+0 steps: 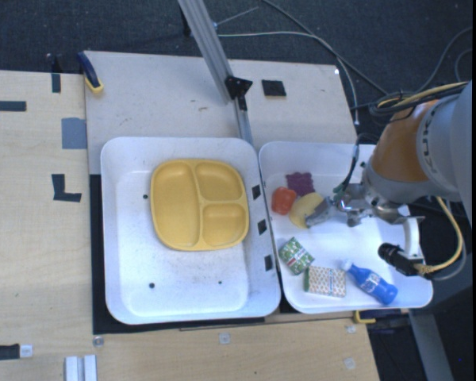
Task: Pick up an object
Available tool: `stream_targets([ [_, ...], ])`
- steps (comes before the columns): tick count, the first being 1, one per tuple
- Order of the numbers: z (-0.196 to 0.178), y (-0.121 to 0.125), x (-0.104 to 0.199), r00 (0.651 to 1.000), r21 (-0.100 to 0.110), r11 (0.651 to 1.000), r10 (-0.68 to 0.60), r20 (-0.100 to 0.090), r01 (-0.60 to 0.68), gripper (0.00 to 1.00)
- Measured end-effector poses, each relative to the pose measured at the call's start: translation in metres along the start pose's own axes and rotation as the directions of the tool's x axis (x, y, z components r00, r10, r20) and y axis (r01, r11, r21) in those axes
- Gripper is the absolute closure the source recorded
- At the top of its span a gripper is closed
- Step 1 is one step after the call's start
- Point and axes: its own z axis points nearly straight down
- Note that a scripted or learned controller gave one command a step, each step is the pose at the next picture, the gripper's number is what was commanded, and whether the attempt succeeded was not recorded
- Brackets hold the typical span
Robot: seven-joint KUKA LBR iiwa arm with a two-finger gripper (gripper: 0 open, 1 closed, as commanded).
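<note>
Altogether six objects (307, 209), one tray (199, 204).

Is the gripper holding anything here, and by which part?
Cannot tell. The gripper touches the yellow lemon-like object at its right side, but no grasp is visible.

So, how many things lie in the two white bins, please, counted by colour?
Yellow: 2, the divided plate and the round yellow object
Orange-red: 1, the ball
Purple: 1, the grape cluster
Green: 1, the packet
Red-and-white patterned: 1, the pouch
Blue: 1, the bottle
Total: 7
</note>
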Motion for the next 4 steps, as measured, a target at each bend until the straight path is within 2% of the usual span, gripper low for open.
stream_targets([
  [1, -0.014, 0.002, 0.000, 1.000, -0.007, 1.000, 0.000, 0.003, 0.000, 1.00],
  [2, -0.065, -0.007, 0.004, 1.000, -0.001, 1.000, 0.000, -0.001, 0.000, 1.00],
  [4, -0.183, -0.011, -0.007, 1.000, -0.005, 1.000, -0.001, 0.001, 0.001, 1.00],
])
